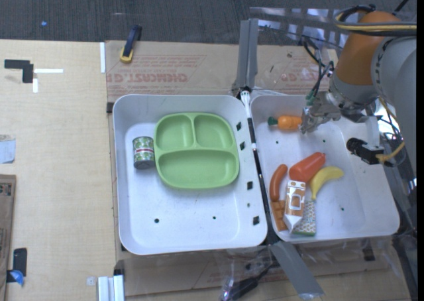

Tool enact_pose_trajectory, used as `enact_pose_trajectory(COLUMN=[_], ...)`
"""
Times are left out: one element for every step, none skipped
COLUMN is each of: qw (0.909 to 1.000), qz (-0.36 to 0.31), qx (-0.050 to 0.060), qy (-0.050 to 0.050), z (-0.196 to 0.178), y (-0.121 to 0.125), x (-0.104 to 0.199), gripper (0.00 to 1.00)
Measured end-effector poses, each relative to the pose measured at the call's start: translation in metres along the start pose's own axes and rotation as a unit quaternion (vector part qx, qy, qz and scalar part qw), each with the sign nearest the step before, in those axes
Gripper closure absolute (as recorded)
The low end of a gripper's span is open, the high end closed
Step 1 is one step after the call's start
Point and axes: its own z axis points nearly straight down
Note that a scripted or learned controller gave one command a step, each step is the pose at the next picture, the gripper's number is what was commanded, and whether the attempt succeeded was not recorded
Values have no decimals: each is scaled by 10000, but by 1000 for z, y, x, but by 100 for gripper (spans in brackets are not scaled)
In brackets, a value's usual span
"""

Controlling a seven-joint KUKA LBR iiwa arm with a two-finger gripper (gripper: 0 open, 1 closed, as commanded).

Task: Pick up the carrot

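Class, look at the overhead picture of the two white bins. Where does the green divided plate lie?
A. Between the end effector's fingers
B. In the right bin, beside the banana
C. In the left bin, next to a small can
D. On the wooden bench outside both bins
C. The green divided plate lies flat in the left bin, with the small can just beside its left edge.

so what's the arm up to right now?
The arm is over the right bin, its claw low and just right of the carrot at the bin's far end. The carrot lies on the bin floor, not visibly between the fingers. A hot dog, red pepper, banana and a packet sit nearer the camera. The left bin holds a green plate and a can.
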Motion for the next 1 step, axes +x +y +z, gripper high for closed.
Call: enact_pose_trajectory(qw=[9996], qz=[291], qx=[-59], qy=[-12], z=[-93], y=[8], x=[81], gripper=[100])
